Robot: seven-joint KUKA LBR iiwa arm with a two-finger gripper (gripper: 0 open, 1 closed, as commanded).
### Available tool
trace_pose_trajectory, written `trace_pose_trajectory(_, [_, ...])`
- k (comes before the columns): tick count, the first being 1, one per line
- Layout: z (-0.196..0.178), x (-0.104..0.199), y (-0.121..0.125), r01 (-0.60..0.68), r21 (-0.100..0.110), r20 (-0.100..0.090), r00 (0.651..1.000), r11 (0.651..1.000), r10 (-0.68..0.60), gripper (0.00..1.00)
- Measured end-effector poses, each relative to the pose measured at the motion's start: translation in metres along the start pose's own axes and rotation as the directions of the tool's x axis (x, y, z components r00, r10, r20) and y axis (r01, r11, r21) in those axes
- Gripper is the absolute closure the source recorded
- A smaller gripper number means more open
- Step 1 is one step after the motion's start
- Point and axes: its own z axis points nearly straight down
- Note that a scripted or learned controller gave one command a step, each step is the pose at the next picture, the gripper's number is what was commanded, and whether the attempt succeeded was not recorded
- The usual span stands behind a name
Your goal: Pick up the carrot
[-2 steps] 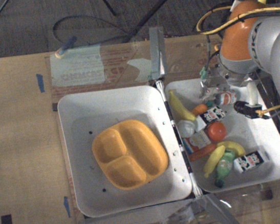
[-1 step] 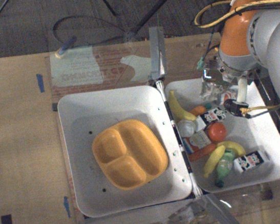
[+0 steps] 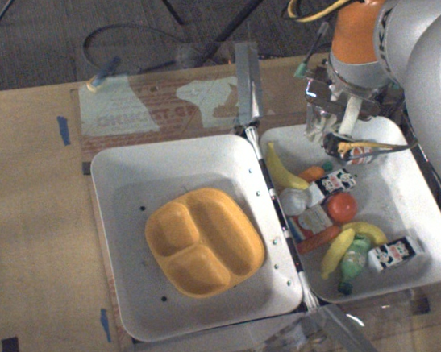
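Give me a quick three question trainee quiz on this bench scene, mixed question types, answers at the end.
1. True or false: the yellow divided tray sits in the left bin.
2. Which lies nearest the carrot? A) tomato B) tray
3. Fill in: the end effector hovers over the right bin's ____ edge.

Key: 1 true. 2 A. 3 far.

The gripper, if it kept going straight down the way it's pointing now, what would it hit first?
Probably the small can lying right under the gripper at the right bin's far end, not the carrot. Depth is hard to judge.
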Motion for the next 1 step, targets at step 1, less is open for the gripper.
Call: trace_pose_trajectory(1, [-0.053,0.007,-0.0045,-0.505,0.0,0.0,0.863,0.863,0.505,1.0])
